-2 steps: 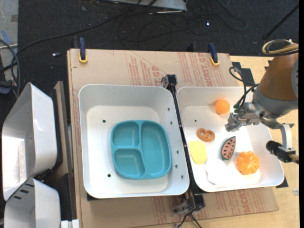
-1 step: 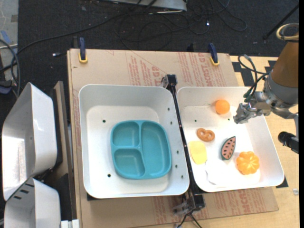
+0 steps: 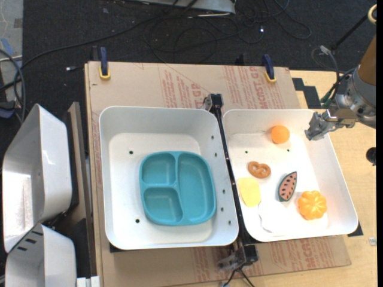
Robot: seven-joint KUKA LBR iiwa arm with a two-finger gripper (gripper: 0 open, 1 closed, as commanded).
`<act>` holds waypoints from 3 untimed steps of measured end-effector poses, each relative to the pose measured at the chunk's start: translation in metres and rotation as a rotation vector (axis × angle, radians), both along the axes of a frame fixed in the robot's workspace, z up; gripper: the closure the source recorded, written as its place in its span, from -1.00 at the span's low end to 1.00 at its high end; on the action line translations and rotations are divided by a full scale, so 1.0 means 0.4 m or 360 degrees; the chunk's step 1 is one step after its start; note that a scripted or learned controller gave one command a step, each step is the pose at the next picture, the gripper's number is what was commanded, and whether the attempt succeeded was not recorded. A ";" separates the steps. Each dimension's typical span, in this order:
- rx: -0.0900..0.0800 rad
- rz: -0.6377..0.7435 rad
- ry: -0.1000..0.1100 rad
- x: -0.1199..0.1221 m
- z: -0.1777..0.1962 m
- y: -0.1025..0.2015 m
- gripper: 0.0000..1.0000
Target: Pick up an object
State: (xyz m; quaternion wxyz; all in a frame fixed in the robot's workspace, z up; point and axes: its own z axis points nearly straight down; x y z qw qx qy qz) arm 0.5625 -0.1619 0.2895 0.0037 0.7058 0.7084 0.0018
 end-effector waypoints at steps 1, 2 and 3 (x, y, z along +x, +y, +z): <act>0.0006 0.0005 0.0014 0.011 -0.044 0.114 1.00; 0.0007 0.0008 0.0015 0.048 -0.078 0.264 1.00; 0.0007 0.0007 0.0015 0.042 -0.092 0.404 1.00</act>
